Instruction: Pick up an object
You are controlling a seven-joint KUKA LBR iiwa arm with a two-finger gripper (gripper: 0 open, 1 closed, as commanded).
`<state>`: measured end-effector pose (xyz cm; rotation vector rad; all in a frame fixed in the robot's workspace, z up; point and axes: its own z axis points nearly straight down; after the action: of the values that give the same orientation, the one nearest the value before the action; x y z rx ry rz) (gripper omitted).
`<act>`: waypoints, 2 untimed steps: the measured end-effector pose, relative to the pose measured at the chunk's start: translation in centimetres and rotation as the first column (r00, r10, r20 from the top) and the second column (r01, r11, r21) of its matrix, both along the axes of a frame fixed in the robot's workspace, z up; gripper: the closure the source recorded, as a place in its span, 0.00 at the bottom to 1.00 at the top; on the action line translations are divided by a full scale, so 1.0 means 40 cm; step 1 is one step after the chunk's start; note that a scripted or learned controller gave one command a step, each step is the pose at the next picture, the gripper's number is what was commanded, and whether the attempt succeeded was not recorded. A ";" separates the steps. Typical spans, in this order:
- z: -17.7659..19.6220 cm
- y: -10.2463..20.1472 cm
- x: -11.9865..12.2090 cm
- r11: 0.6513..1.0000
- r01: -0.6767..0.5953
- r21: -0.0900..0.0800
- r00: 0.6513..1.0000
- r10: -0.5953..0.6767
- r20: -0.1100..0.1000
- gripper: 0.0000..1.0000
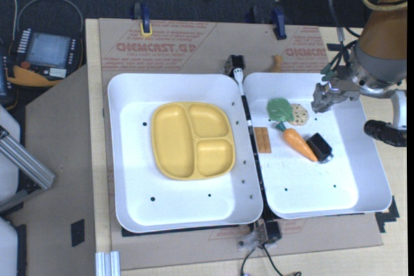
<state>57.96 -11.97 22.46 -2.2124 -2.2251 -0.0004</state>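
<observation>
Red lettering, partly readable as "CHEMCAST", is printed on the brown board (187, 42) beneath two shallow white bins. A yellow three-compartment plate (193, 140) is seen in the left bin (129, 191). In the right bin (336, 194), small items are gathered near the upper middle: a green leafy toy (279, 109) touching a speckled round cookie (298, 114), an orange carrot (300, 143) just below, a black block (319, 147) beside the carrot, and a thin brown wooden piece (262, 139) near the bin's left wall. The gripper (323, 100) is seen above the right bin's upper right part, near the cookie; whether it is released or clenched cannot be told. Dark carpet surrounds the bench, and a handheld screen device (44, 52) lies at the left.
</observation>
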 end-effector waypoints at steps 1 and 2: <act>-0.013 0.129 -0.024 1.000 0.000 0.000 1.000 0.000 -0.001 1.00; -0.037 0.268 -0.026 1.000 0.000 0.000 1.000 0.000 -0.001 1.00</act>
<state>56.94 -1.24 20.97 -2.2115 -2.2248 -0.0002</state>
